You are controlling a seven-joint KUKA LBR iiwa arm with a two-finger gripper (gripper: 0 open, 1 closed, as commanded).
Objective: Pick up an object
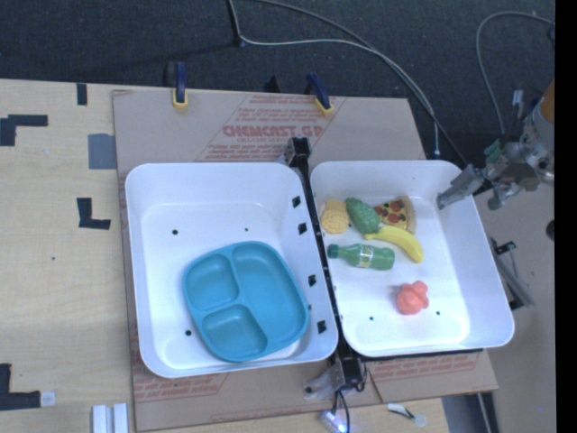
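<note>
A pale wooden bench (54,269) fills the left and lower frame, bearing at centre a brown cardboard sheet (261,129) clamped along its upper edge, and on that sheet two shallow white bins, left bin (149,197) touching right bin (473,269).

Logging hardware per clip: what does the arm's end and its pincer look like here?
The pincer is dull grey metal, with a flat angular finger. Behind it sits a blocky grey wrist with small dark fittings, thin grey cables looping above it, and a bit of orange at the frame's right edge.
</note>
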